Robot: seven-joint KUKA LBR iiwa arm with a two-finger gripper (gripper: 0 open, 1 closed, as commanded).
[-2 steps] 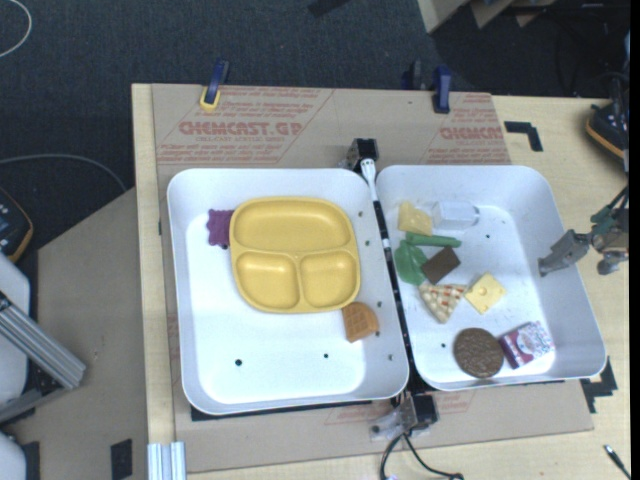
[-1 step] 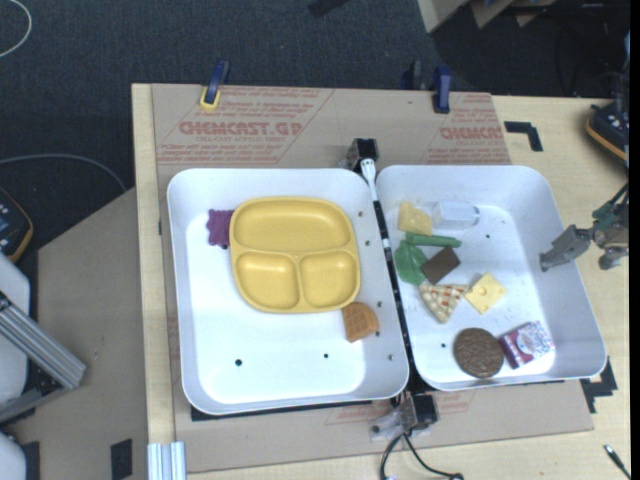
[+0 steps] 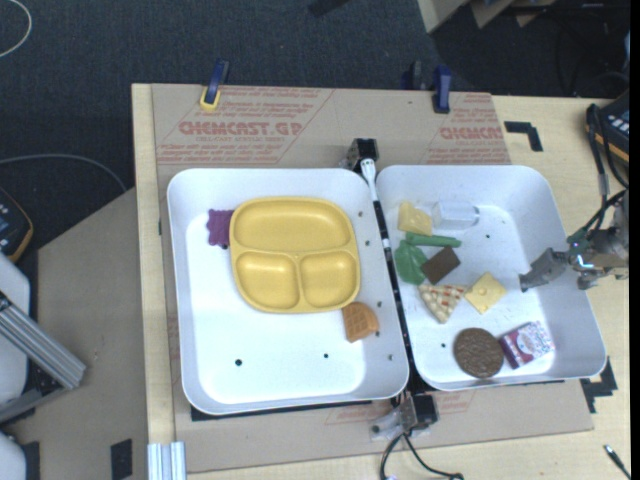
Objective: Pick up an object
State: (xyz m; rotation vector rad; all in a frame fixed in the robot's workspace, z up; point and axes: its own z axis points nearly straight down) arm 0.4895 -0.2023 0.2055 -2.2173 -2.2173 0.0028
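Two shallow white bins sit side by side on the bench, and my pincer (image 3: 535, 273) hangs at the right-hand edge of the right bin (image 3: 520, 193), reaching in from the side with nothing between its tips. Whether it is open or closed, I cannot tell from this angle.

Nearest to my pincer, just to its left, lies a yellow cheese wedge (image 3: 485, 293). Beside that, further left, is a pizza slice (image 3: 443, 300), with a brown chocolate block (image 3: 440, 264) above it resting against a green leafy piece (image 3: 415, 256). A pale yellow block (image 3: 414, 217) and a clear plastic item (image 3: 455, 212) lie toward the far side of the bin, up and left of my pincer. Below my pincer, toward the near rim, sit a maroon and white packet (image 3: 526, 343) and, touching it on the left, a round brown cookie (image 3: 479, 352).

Well apart from my pincer, across the divide, the left bin (image 3: 200, 298) holds a yellow sectioned plate (image 3: 296, 253), a purple piece (image 3: 219, 227) tucked against its far-left edge, and an orange-brown biscuit (image 3: 360, 321) by its near-right corner. Each object rests on a bin floor; none is lifted.
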